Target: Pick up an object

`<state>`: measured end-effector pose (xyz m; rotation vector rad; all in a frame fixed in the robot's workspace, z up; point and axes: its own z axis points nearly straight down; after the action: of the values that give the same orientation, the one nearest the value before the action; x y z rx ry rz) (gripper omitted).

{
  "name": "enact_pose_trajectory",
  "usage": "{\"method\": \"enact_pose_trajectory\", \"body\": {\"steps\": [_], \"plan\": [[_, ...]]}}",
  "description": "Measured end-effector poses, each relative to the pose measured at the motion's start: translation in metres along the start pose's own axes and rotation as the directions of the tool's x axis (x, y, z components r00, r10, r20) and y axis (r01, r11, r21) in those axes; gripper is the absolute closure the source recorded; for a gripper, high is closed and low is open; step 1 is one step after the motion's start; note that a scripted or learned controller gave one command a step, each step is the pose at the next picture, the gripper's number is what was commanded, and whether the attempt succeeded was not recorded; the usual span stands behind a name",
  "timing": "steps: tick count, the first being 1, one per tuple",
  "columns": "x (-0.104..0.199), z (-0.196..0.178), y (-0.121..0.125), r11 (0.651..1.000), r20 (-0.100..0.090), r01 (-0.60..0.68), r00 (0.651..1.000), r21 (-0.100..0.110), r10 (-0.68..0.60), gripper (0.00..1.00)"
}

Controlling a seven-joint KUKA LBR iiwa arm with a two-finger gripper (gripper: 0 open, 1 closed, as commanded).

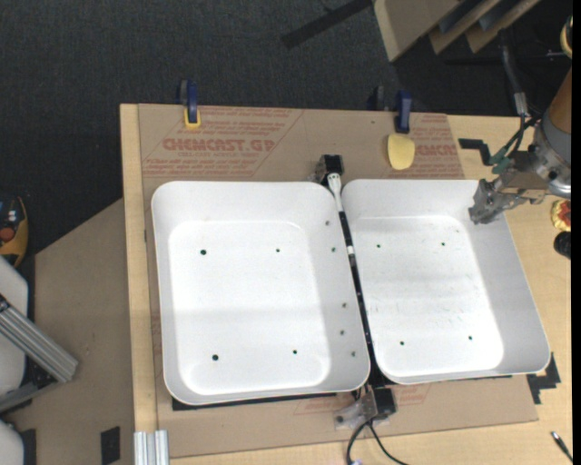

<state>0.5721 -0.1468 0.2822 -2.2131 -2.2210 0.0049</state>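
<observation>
My gripper (484,207) hangs at the far right, over the upper right corner of the right bin (427,300), with the grey wrist and cables behind it. It is small and dark against the bin's rim, and I see no object in it. A small pale yellow object (400,151) lies on the brown board behind the right bin, to the left of and beyond the gripper. The left bin (245,300) shows a plain white floor with a few dark dots.
Two blue clamps (190,98) (403,111) hold the brown board (227,141) at its far edge. A black cable and bracket (332,173) run down the gap between the bins. Cardboard boxes (454,23) stand at the top right.
</observation>
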Motion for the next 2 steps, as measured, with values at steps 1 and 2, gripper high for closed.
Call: {"method": "enact_pose_trajectory", "body": {"steps": [1, 2], "plan": [[0.108, 0.08, 0.003, 1.0, -0.002, 0.006, 1.0, 0.002, -0.006, 1.0], [0.156, 0.025, 0.062, 1.0, 0.002, 0.003, 1.0, -0.017, -0.003, 1.0]]}}
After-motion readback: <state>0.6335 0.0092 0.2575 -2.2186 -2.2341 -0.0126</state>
